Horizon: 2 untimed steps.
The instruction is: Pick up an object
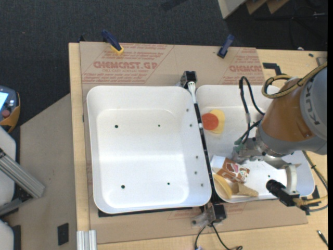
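In the right bin (229, 95), a red round piece resting on a yellow object (212, 121) lies near the left wall. A brown and red snack packet (235, 171) lies toward the front, with a tan flat wedge (237, 188) just in front of it. My gripper (242, 151) hangs over the right bin's middle, directly above the packet's far edge. The grey wrist and orange band (283, 121) cover the bin's right half.
The left bin (104, 103) sits beside the right one, a black divider strip (199, 124) between them. Black cables (247, 95) loop off the arm over the right bin's back. Blue clamps (112, 41) hold the cardboard at the rear edge.
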Each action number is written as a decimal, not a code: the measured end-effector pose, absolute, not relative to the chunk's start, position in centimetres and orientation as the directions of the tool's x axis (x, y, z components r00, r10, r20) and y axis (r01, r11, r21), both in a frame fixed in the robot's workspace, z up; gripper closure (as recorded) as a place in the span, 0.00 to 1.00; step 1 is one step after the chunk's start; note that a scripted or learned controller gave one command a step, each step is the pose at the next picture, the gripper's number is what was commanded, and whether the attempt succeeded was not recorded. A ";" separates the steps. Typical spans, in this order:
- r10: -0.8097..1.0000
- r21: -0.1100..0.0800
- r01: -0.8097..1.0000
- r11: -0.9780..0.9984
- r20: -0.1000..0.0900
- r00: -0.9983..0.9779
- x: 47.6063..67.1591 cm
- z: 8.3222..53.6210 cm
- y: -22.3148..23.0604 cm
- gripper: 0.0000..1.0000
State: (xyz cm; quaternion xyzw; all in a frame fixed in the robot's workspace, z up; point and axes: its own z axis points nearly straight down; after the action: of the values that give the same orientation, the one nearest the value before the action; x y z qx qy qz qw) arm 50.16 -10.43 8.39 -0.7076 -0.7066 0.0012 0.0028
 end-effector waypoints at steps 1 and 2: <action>1.000 0.012 1.000 0.008 0.001 -0.008 50.5 21.3 -4.4 1.00; 1.000 0.000 1.000 0.000 0.000 0.000 50.3 20.6 -4.7 0.00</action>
State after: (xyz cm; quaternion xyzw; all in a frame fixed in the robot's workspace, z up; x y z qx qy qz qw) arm 50.29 -4.73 20.56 -0.7070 -0.7072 -0.0001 0.0001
